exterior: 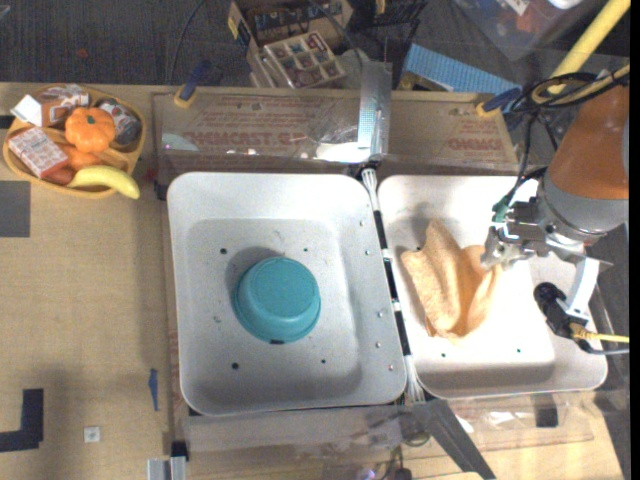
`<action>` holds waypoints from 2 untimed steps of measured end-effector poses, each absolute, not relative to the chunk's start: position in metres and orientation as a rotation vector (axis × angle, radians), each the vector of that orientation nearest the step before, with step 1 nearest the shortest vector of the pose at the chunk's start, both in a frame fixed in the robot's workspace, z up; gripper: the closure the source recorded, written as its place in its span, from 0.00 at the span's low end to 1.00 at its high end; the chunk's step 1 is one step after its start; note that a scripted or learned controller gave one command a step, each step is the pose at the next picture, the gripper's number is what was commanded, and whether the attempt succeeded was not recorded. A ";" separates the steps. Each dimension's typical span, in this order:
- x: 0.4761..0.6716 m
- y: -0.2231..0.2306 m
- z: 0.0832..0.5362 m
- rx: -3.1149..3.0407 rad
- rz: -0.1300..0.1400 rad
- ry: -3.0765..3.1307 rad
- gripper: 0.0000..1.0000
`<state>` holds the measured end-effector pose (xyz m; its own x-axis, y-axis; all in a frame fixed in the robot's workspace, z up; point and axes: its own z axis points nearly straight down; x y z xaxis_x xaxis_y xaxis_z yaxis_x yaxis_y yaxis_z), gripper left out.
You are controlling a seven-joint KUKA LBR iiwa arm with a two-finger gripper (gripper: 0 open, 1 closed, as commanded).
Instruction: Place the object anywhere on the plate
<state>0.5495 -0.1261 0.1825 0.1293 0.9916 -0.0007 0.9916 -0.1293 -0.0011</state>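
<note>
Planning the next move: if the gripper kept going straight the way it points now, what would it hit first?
Most likely the tan cloth: the gripper points down-left at its right edge in the right bin. Depth is unclear from above, so contact may already exist.

A robotics lab: white bins [200,218] on a bench, cables [560,86], cluttered floor.

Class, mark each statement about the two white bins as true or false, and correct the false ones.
1. The teal plate sits in the left bin. True.
2. The orange cloth lies on the plate. False: it lies in the right bin.
3. The gripper is over the right bin, beside the cloth. True.
4. A banana lies inside the left bin. False: it is in a basket outside the bins.
</note>
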 end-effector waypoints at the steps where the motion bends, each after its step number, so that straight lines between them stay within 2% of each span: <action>1: 0.550 -0.128 0.223 -2.363 0.003 -2.071 1.00; 2: 0.543 -0.075 0.231 -1.902 0.003 -2.497 1.00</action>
